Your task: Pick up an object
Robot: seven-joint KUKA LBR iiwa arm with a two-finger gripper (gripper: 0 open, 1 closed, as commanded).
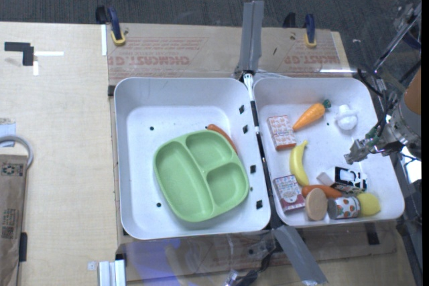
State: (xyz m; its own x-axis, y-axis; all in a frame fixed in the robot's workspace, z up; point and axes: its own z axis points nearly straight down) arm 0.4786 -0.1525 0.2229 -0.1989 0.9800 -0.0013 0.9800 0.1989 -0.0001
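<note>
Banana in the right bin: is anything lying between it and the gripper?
Nothing visible does. The gripper sits over the right bin's right side, and bare white floor lies between it and the banana. A small black-and-white item lies just below that line, not on it.

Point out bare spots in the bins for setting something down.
Left bin: bare floor around the green tray, widest along the far wall. Right bin: bare between carrot, banana and gripper. Crowded: its near edge around the can.
</note>
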